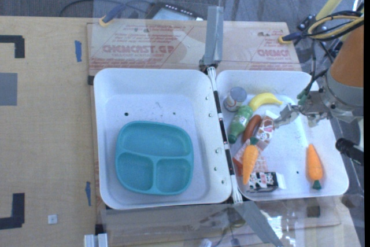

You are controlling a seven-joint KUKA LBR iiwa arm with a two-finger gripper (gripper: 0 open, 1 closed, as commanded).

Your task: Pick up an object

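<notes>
Gripper (287, 114) low in right bin (341, 182), open/closed unclear, beside banana (265, 100) and green bottle (238, 122). Two carrots (250, 162) (314, 165) nearby. Teal tray (154, 157) in left bin (104, 142).

The left bin (151, 81) holds a teal divided plate (154, 157), lying flat in its near half, three compartments facing up. The wooden tabletop (46, 124) carries black tape marks (13, 46), a grey square (8, 88) and blue tape strips (78, 50). Clear sheets (147, 43) with red lettering lie behind the bins.
</notes>
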